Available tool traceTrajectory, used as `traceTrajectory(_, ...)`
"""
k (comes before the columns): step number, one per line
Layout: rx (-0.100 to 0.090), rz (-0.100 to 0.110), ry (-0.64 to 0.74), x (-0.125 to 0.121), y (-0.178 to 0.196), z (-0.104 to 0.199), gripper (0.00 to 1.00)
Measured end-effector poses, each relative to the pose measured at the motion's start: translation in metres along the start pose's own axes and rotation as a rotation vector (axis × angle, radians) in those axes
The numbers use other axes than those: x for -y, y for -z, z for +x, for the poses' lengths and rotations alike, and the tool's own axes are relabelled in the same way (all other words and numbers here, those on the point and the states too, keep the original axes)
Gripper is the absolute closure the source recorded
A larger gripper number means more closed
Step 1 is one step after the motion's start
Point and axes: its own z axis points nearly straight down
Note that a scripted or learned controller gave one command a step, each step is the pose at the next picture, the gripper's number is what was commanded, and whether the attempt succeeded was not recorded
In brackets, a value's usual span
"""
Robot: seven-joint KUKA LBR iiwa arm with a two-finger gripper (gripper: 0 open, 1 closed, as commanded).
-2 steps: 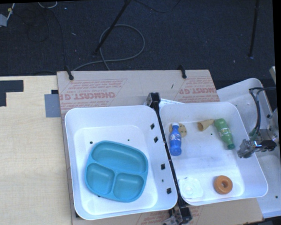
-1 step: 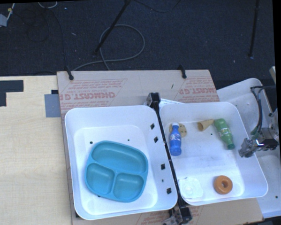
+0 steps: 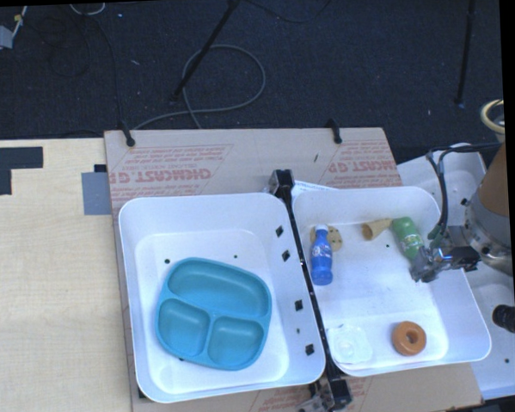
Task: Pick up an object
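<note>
Two shallow white plastic bins with rounded corners sit side by side on a brown cardboard sheet (image 3: 238, 163), which carries red printed lettering that reads upside down and is too blurred to make out with confidence. The left bin (image 3: 138, 224) holds a smooth, glossy blue divided plate (image 3: 213, 312), rounded in outline with three recessed compartments, lying flat near the bin's centre. In the right bin (image 3: 471, 345), a small blue bottle (image 3: 320, 257) with a white cap and a pale label, its text too small to read, lies near the divider at the left side. Just beside its cap rests a small tan lump (image 3: 334, 237), and further right along the back a tan cone-shaped piece (image 3: 377, 229). A green bottle (image 3: 406, 234) lies near the back right corner. A clear, nearly transparent round piece (image 3: 352, 341) sits at the front, and near it an orange-brown ring shaped like a doughnut (image 3: 410, 337). The grey arm enters from the right, low over the bin's right side, with the dark metallic gripper (image 3: 427, 268) just beside the green bottle's lower end; whether its fingers are spread or closed cannot be told.
</note>
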Motion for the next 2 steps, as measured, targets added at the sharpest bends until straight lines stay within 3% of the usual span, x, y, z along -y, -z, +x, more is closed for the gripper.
traceTrajectory(2,0.0,0.002,-0.001,-0.03,-0.004,0.096,1.0)
